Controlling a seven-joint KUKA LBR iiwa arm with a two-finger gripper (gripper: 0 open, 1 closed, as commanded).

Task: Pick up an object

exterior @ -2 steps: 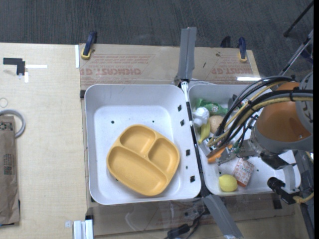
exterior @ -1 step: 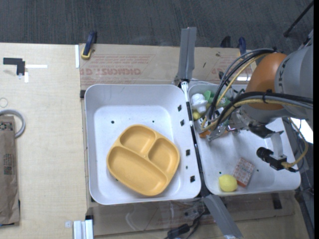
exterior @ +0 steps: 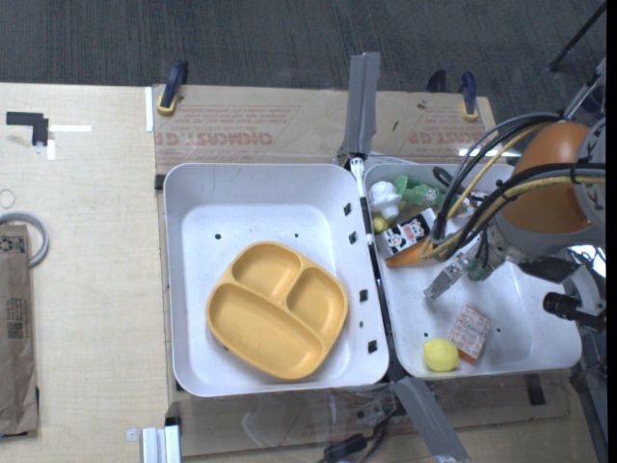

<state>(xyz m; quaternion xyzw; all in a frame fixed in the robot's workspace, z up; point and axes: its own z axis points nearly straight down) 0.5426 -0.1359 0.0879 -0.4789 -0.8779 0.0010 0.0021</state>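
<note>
arm hanging over the right bin, nothing visibly held

the grey arm with its orange band (exterior: 551,177) is reaching in from the right and hanging over the right bin (exterior: 540,355), black and yellow cables looping down past it. the gripper (exterior: 445,283) is pointing down and to the left, its metal tip sitting over bare white floor in the middle of that bin. whether the jaws are wide or narrow cannot be told from this slant; nothing is showing between them.

things to pick are lying in the right bin. a small yellow ball (exterior: 441,354) is resting near the front edge, just beside a flat red-and-white packet (exterior: 471,333); both are sitting below the gripper and apart from it. at the back left corner a clutter is piling together: a white object (exterior: 385,197), a green leafy item (exterior: 418,193), a black-and-white carton (exterior: 413,232) and an orange piece (exterior: 410,256) beneath it.

the left bin (exterior: 193,287) is holding a yellow divided plate (exterior: 278,309) with three compartments, lying flat and turned at an angle. a cardboard sheet (exterior: 260,123) is lying behind the bins, clipped with blue clamps (exterior: 174,85).
</note>
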